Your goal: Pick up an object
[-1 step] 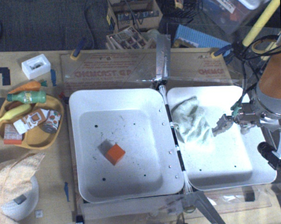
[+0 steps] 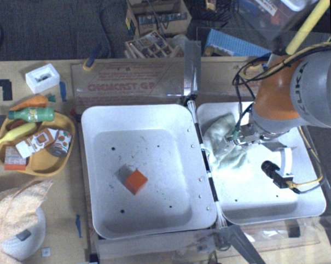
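Observation:
An orange block lies alone in the middle of the left bin, one corner pointing toward the front. A crumpled pale green-white cloth lies in the back left part of the right bin. My gripper reaches down from the grey arm with the orange band into the right bin, right at the cloth's right edge. The wrist and the cloth's folds hide its tips.
A yellow bowl of toy food sits left of the bins, with a towel in front of it. A black cable piece hangs over the right bin. A clear lid stands behind the bins.

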Controlling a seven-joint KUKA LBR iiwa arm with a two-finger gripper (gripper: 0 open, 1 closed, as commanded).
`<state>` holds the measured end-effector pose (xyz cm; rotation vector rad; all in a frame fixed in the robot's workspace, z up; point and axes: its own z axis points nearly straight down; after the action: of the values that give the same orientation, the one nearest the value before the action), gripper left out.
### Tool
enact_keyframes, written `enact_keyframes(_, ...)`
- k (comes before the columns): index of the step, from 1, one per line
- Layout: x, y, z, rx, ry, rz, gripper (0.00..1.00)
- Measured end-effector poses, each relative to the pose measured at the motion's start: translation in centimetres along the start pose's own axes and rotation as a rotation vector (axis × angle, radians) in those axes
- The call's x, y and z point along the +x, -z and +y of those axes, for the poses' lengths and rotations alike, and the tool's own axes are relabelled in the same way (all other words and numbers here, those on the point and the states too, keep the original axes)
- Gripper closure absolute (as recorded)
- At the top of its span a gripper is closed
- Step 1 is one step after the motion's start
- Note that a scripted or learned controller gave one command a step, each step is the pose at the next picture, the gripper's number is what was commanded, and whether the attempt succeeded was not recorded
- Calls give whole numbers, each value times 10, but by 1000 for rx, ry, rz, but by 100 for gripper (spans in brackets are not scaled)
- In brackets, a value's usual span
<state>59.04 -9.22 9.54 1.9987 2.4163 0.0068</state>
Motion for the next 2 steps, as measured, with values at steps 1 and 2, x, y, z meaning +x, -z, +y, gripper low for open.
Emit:
enact_keyframes(1,-5,10,-1,-3,-9,0,100)
enact_keyframes(2,-5,10,-1,-2,-9,0,0)
